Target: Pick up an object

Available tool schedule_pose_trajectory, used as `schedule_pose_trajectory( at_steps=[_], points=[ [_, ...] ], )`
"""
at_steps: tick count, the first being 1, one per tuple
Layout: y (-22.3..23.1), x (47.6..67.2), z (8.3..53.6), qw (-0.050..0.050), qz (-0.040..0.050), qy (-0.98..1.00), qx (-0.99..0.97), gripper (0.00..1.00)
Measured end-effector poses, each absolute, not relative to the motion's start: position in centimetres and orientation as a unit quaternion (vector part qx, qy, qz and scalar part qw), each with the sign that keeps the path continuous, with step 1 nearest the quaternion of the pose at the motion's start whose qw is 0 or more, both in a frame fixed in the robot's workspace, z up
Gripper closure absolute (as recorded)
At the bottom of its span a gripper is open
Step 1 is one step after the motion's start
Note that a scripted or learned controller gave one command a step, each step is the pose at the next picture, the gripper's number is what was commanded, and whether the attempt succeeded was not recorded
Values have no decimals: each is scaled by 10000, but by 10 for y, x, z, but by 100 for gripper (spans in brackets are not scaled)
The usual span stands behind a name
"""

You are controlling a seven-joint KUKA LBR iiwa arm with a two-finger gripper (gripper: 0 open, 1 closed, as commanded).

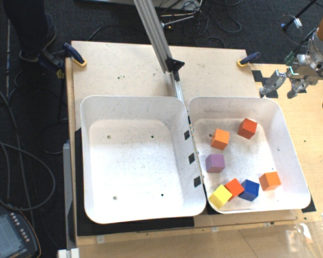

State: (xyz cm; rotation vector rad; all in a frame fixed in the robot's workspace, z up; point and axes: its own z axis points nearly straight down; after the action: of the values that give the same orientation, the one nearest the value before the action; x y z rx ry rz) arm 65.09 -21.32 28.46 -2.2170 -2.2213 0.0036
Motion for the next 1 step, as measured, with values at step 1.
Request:
schedule_pose_trajectory(
  at_steps=[1],
  points=[
    [-213,652,288,-5,5,-7084,-7058,0]
  ],
)
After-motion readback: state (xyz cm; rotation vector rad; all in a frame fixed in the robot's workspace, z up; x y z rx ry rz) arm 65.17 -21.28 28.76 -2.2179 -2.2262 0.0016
